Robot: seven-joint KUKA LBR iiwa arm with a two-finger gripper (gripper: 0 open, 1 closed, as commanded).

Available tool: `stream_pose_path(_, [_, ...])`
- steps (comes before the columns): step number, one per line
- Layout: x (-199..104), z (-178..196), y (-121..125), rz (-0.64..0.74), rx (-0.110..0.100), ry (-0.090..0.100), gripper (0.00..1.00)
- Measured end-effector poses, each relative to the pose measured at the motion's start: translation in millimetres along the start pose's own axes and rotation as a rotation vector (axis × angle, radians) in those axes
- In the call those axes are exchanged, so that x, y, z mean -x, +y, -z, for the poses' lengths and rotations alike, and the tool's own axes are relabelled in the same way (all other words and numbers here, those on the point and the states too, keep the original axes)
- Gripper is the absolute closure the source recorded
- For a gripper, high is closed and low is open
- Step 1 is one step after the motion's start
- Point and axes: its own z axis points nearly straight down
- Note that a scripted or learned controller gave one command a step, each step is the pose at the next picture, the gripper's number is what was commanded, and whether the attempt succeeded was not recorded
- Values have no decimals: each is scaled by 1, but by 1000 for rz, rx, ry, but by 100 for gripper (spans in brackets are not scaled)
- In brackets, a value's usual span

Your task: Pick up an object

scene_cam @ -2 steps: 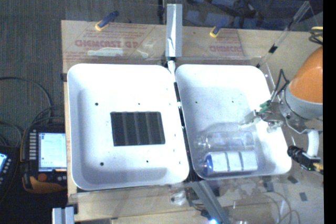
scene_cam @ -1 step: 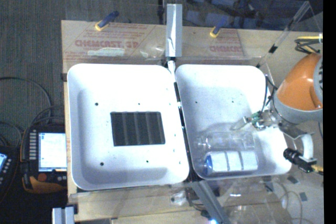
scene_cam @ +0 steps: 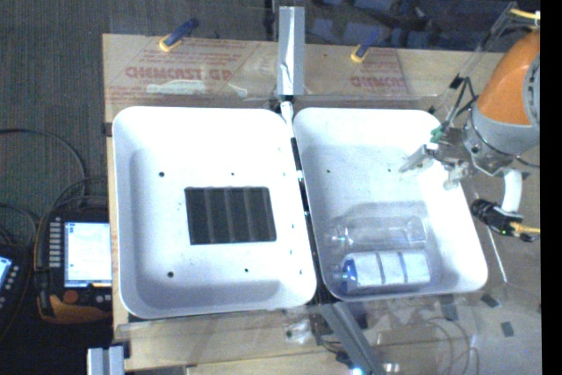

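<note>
White plastic bins sit side by side on a wooden bench (scene_cam: 132, 66), seen from above at a slant. The grey arm with its orange band (scene_cam: 514, 83) enters from the right, and its gripper (scene_cam: 432, 161) hovers over the upper right part of the right bin (scene_cam: 351, 136), close to that bin's far right rim. Whether its tips are spread or pressed together cannot be told at this size, and nothing is visibly caught between them. Below the gripper and slightly to its left, near the bin's front wall, lies a clear plastic bottle (scene_cam: 378, 233) on its side. Just past that bottle, further from the gripper and touching or nearly touching it, lies a second bottle with a blue cap and a pale label (scene_cam: 386, 270), also on its side. Both rest on the bin floor, apart from the gripper. Well to the gripper's left, the left bin (scene_cam: 149, 154) holds a dark ribbed rectangular panel (scene_cam: 230, 214) lying flat at its centre. Beyond the bench, far left of the gripper, a handheld control pendant (scene_cam: 75, 255) lies on the floor. Judging from this, the pick-up is not yet done: no object is lifted or gripped. What remains is to move over one of the objects, descend, close on it and raise it.
</note>
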Motion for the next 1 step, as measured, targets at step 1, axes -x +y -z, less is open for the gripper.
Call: stream_pose_path(1, [4,122,-73,102,1,-2,0])
